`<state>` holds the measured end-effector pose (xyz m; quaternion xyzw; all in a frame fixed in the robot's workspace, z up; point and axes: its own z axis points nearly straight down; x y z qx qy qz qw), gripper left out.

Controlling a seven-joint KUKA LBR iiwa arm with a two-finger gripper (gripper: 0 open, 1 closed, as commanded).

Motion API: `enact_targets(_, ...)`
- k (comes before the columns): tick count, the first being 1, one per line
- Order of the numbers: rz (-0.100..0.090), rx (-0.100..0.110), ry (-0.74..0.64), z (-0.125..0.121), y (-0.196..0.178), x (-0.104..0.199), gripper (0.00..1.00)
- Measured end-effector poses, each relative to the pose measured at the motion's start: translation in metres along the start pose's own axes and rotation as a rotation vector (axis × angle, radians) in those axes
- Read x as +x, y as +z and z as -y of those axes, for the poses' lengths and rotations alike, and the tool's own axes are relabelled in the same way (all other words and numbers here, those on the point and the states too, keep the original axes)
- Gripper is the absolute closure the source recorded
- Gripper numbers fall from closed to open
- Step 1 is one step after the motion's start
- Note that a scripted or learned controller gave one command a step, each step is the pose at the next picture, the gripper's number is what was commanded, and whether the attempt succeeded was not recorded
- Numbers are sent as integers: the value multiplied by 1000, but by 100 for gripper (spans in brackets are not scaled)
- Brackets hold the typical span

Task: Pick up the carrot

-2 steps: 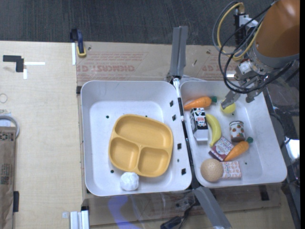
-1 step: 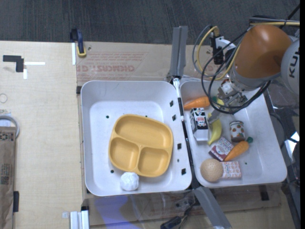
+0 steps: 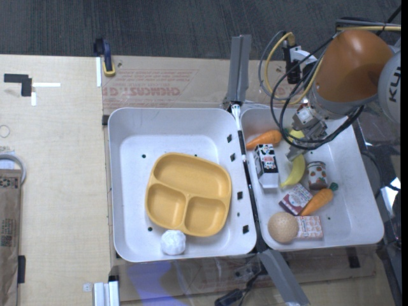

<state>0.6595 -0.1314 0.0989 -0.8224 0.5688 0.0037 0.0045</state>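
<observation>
Here, the right-hand shallow white bin [image 3: 357,231] held a clutter of toy food. A small orange plastic carrot with a green stub [image 3: 318,200] lay at about four o'clock from the bin's middle, tilted, touching a red packet [image 3: 294,202] and just beside a small brown jar [image 3: 315,174]. A second orange tapered piece [image 3: 264,138], possibly another carrot, lay at eleven o'clock. The grey arm's gripper [image 3: 303,136] hovered near twelve o'clock, above a yellow banana [image 3: 294,171]; whether it was spread or closed could not be told. The carrot looked light, rigid and smooth, likely slippery; gripping across its thick middle seemed safest.
</observation>
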Motion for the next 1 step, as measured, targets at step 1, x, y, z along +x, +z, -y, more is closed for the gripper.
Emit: enact_targets(1, -7, 2, 177, -21, -192, 56, 100)
